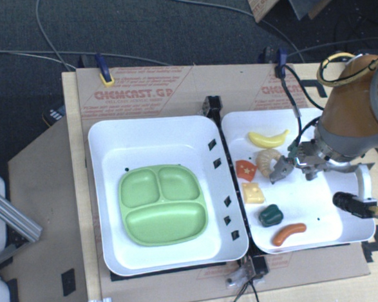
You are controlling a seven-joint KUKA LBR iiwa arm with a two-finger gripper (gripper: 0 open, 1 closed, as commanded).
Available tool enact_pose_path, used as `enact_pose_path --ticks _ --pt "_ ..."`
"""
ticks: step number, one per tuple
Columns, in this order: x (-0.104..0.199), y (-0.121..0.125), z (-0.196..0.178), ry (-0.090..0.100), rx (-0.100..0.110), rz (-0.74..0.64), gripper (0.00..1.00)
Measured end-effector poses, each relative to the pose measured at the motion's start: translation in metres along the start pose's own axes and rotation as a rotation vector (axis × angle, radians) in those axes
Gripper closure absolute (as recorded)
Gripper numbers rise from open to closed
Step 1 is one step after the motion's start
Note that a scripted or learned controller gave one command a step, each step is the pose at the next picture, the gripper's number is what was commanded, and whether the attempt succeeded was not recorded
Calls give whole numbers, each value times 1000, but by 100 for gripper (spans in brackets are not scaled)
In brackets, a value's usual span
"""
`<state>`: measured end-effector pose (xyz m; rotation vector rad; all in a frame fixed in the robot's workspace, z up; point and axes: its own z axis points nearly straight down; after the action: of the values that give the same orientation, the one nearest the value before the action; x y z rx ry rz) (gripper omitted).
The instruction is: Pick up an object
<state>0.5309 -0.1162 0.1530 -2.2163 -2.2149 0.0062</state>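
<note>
Several toy foods lie in the right bin (323, 225): a yellow banana (269, 137), a tan lump (266, 159), a red-orange piece (245, 169), a yellow cheese wedge (253, 192), a dark green pepper (269, 215) and an orange sausage (288, 234). My gripper (294, 172) hangs over the middle of this bin, just right of the tan lump. Its fingers stand apart and nothing shows between them. One fingertip (277, 172) is close beside the tan lump.
A green divided plate (162, 204) sits in the left bin (107, 185). A black divider (224, 170) separates the bins. The arm's grey and orange body (354, 116) covers the right bin's far right side. Cables run behind the bench.
</note>
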Motion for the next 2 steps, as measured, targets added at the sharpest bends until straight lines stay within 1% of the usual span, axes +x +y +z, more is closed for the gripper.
enact_pose_path --ticks 1,2 --pt "-2 -5 63 0 -1 0 0" --pt "-1 -5 69 -1 -5 0 0"
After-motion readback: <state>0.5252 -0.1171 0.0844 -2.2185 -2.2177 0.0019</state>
